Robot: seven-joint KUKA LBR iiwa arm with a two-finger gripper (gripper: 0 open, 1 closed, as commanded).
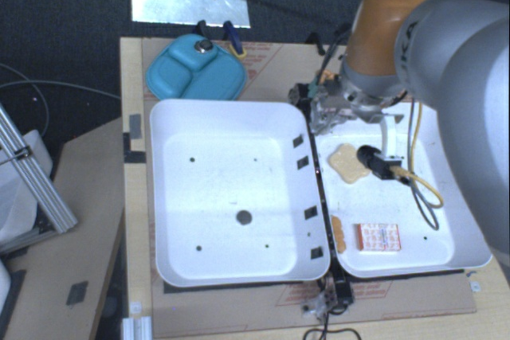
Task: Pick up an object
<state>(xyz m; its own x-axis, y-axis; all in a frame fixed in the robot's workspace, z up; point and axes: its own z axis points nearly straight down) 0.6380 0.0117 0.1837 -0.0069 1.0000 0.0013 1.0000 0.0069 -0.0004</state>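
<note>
Objects in right white bin [446, 251], three: tan slab [346, 162], red-patterned packet [378, 236], orange strip [338, 234]; gripper [325, 114] grip indiscernible.

Bulky smooth grey robot arm [458, 52]; broad orange band [382, 28] above wrist; metallic wrist fittings; looping yellow cable [422, 187]; black connector.

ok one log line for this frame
gripper: top-left corner of right bin | fingers: cannot tell | tan piece, red-white packet: lying loose

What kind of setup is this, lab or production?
Likely a lab grasping testbed: grey KUKA arm with orange band, two shallow white plastic bins on a cardboard-topped bench, aluminium framing alongside.
</note>
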